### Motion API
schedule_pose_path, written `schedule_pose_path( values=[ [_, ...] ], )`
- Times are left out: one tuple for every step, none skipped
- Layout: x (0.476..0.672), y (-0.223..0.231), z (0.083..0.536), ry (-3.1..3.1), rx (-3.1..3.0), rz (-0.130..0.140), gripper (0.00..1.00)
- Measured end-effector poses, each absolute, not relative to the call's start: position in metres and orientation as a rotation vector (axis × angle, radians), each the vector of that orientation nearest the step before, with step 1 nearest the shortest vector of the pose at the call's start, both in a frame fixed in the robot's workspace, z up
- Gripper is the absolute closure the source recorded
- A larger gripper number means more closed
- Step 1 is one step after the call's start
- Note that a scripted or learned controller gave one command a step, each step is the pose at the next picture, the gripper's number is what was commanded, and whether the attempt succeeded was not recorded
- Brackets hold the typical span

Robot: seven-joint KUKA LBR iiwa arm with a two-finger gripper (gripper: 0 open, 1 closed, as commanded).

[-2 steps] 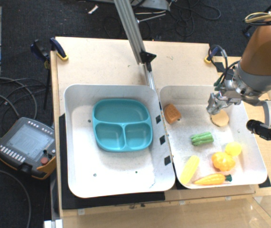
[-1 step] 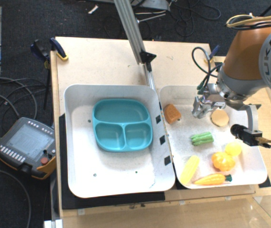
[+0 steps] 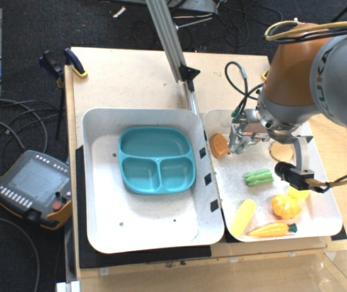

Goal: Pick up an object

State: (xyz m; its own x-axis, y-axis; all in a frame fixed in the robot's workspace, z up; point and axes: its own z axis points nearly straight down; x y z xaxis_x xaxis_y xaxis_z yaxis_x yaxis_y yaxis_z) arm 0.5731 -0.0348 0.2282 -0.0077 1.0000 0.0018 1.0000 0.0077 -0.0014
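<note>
My gripper (image 3: 236, 143) hangs low over the back left part of the right bin (image 3: 325, 224). A small orange-brown bread piece (image 3: 219, 145) lies just to its left, close to the fingers. Further forward in that bin lie a green ridged vegetable (image 3: 258, 177), a yellow banana-like piece (image 3: 243, 217), an orange-yellow pepper (image 3: 286, 205) and a carrot (image 3: 271, 229) with a green stem. Nothing shows between the fingers.
The left bin (image 3: 100, 224) holds a teal divided plate (image 3: 157, 159). A slanted metal rod (image 3: 168, 32) runs down to the bins' shared back corner. The arm's cables (image 3: 239, 84) loop above the right bin. A pendant (image 3: 33, 187) lies off the bench at left.
</note>
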Motion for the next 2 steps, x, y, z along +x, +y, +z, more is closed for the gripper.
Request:
schedule_pose_path(
  values=[
    [0.564,0.013,0.239,-2.23,-2.211,-0.003,1.0],
    [0.555,0.06,0.229,-2.228,-2.211,0.001,1.0]
  ],
)
